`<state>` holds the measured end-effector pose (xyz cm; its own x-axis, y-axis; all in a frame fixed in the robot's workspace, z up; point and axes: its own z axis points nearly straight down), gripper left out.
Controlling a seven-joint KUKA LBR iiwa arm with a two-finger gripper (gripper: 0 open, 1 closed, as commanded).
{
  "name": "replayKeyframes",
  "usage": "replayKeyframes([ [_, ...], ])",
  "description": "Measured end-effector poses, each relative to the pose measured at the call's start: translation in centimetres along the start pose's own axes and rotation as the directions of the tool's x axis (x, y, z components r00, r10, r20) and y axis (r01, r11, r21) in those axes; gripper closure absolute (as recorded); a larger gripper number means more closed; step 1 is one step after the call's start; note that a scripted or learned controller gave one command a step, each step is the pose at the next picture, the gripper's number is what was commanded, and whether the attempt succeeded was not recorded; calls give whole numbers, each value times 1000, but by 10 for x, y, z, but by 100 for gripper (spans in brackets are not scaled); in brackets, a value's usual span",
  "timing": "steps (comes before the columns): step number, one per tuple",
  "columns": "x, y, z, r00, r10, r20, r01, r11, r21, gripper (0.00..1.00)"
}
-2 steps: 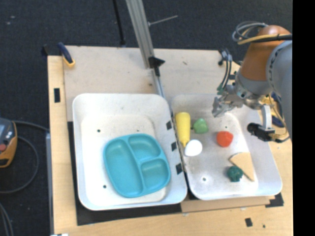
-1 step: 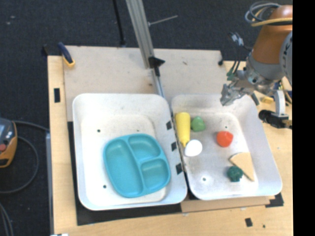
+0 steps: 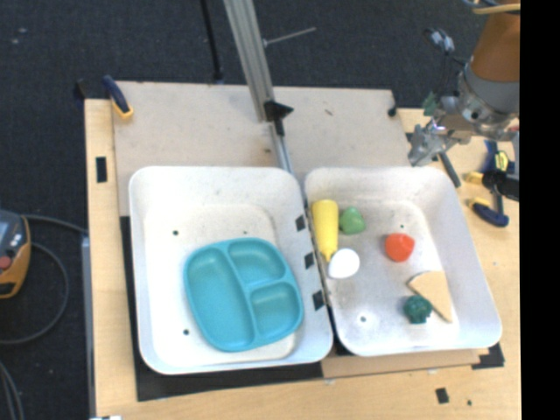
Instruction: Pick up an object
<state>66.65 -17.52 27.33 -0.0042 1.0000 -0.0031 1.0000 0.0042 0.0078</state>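
Divided plate [image 3: 242,294] in left bin [image 3: 153,191], five small items in right bin [image 3: 468,243], arm [image 3: 490,68] behind it

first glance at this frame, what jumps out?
The blue divided tray, alone in the left bin. Then the cluster in the right bin: yellow piece, white ball, green piece, red piece and tan wedge. The gripper hangs beyond that bin's far right corner.

Light wooden bench [image 3: 192,125] here, with two shallow white bins sitting side by side on a black mat [image 3: 128,304]. Left bin [image 3: 153,199] and right bin [image 3: 464,261] are touching along the middle. A blue-and-yellow clamp [image 3: 116,96] sits at the back left corner.
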Motion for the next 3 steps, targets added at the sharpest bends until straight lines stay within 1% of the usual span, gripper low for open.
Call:
replayKeyframes([
  [1, 0, 1, -15, 1000, -1, -2, 1, 1000, 5, 100],
  [2, 51, -11, -2, 1000, -1, -3, 1, 1000, 8, 100],
  [3, 101, -31, -7, 1000, -2, -4, 2, 1000, 7, 100],
])
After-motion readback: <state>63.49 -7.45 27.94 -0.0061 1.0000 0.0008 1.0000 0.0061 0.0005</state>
